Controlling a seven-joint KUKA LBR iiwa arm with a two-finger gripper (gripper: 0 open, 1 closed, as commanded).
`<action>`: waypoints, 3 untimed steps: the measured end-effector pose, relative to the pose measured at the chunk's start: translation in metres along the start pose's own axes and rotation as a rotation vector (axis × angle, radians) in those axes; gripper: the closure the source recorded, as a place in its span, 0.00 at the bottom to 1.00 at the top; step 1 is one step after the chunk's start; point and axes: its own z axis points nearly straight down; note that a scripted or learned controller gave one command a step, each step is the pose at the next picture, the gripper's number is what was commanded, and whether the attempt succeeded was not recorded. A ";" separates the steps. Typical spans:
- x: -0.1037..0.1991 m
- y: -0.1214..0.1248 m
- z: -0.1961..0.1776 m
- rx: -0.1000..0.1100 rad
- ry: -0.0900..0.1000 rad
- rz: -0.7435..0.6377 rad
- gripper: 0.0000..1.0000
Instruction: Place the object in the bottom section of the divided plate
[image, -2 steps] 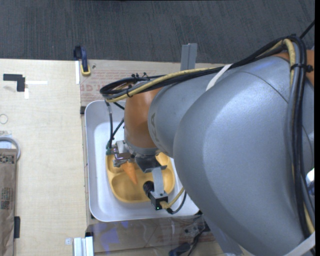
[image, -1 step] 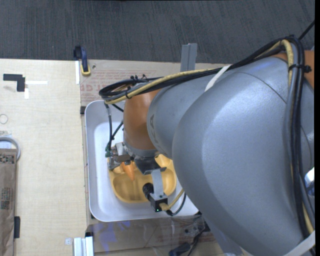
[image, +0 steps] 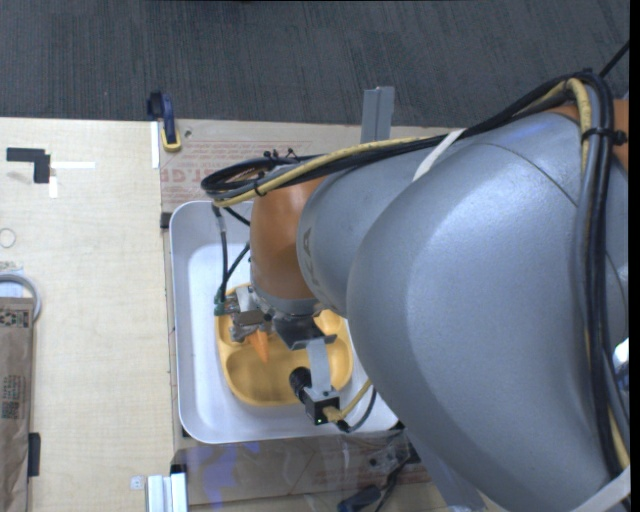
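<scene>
Looming over nearly the whole right of the view, the grey arm (image: 480, 290) hides most of the white bin (image: 190, 330) on the worktop (image: 90, 300), so any slip under it would go unseen; the yellow divided plate (image: 250, 380) lies in that bin, partly covered by the wrist. Over the plate hangs the pincer (image: 262, 330), with a small orange object (image: 262, 346) just below it; whether it pinches that object I cannot tell; the risk, I judge, is a drop into the wrong section or onto a divider.

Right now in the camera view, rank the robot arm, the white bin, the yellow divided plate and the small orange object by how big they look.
1. robot arm, though nearness to the camera inflates it
2. white bin
3. yellow divided plate, partly hidden by the arm
4. orange object
</scene>
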 end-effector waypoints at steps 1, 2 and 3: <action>0.006 -0.033 0.003 -0.023 0.003 -0.220 1.00; -0.005 -0.006 0.005 0.008 0.003 -0.407 1.00; -0.029 0.066 -0.063 0.017 -0.004 -0.005 1.00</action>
